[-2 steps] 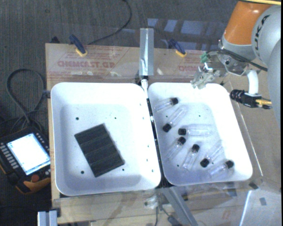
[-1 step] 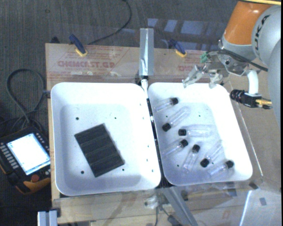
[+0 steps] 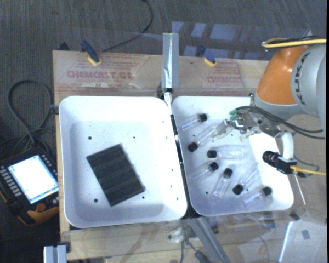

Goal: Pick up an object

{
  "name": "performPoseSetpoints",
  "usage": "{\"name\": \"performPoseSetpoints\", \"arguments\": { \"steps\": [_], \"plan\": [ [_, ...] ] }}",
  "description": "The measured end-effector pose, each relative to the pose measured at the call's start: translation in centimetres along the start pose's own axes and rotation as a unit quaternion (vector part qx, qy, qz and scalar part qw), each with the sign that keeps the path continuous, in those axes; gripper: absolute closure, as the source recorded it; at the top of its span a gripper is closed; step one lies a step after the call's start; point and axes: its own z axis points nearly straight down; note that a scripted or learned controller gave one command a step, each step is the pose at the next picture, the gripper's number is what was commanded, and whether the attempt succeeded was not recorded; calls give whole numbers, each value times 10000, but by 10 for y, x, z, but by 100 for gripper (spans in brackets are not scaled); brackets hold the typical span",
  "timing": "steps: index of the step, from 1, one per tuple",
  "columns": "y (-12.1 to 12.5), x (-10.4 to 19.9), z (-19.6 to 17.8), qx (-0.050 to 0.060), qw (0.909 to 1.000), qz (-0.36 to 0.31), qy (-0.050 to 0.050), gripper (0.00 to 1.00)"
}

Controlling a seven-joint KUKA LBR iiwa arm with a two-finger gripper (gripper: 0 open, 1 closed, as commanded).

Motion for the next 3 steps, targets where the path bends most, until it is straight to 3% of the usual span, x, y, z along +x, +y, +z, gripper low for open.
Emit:
{"name": "performPoseSetpoints", "arguments": {
  "steps": [1,2,3],
  "plan": [
    [14,14,57,-63,9990,-449,-23,0],
    [16,14,47,-89,9990,-443,-16,100],
    [60,24,-88,-20,9969,-788,-13,100]
  ]
}}
